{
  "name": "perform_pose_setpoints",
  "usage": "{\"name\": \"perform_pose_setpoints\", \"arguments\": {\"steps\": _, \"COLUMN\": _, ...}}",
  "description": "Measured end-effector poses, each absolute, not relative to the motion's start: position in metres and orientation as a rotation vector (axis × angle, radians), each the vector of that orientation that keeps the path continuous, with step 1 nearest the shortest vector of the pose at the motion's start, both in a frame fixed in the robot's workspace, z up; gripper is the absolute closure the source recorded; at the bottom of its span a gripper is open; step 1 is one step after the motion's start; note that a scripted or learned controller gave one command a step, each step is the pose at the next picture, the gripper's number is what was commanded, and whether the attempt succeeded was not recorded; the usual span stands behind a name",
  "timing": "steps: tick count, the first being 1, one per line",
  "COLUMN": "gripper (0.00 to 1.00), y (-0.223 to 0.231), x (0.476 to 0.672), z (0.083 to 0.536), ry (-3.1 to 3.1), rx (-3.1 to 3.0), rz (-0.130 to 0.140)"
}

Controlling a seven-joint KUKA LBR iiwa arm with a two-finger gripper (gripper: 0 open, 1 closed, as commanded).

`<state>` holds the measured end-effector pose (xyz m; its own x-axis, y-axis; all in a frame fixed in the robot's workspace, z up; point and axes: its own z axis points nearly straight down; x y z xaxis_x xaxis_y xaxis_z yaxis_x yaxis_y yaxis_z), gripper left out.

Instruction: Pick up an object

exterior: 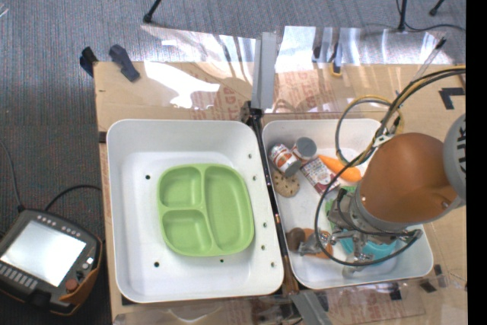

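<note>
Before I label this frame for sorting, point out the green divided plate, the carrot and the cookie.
green divided plate [206, 209]: camera view, on its centre ridge.
carrot [340, 167]: camera view, on its orange body.
cookie [286, 183]: camera view, on its top face.

bright, even light | glare on foil strip [304, 46] | sharp focus

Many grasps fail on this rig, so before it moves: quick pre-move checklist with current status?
1. Gripper low inside the right bin: ok.
2. Something held in the gripper: cannot tell, the arm covers it.
3. Items within reach: ok; can, cookie, carrot and packet lie in the right bin's far-left part.
4. Cables kept off the items: cannot tell.
5. Left bin holds the green tray, flat: ok.
</note>
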<state>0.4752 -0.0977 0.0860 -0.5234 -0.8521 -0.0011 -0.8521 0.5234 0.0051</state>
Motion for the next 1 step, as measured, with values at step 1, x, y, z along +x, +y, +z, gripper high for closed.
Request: {"name": "perform_pose_setpoints", "arguments": {"steps": 1, "gripper": 0.00, "y": -0.0864, "x": 0.4761, "z": 0.0863, "ry": -2.612, "rx": 1.748, "rz": -0.005}}
